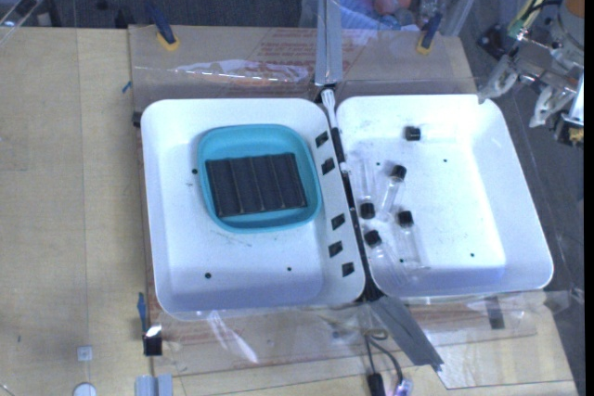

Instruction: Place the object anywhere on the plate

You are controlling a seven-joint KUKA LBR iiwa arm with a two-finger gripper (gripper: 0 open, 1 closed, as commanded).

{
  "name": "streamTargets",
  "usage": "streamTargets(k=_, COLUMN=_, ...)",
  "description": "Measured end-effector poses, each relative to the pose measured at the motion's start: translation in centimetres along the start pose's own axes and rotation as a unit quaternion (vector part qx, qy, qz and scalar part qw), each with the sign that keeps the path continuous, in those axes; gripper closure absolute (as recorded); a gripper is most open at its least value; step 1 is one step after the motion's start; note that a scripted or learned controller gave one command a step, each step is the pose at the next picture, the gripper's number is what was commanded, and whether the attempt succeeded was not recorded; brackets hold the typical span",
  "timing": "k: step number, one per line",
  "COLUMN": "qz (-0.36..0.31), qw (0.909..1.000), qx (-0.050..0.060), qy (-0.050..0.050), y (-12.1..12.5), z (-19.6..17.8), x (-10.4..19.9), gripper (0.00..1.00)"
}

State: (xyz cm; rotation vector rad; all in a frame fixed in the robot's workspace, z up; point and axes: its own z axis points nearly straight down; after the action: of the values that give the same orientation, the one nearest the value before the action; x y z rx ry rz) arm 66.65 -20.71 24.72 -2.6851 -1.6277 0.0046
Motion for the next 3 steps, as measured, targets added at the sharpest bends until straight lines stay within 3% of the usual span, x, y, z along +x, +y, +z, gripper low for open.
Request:
streamTargets(k=2, qz=0.008, qw=1.0000, qx=-0.001, qy=0.000, y=0.2, z=0.1, x=-0.3, gripper=0.00)
streamTargets(k=3, qz=0.007, qw=1.0000, qx=-0.002, qy=0.000, y=0.3, z=-1.0, x=-0.2, gripper=1.00)
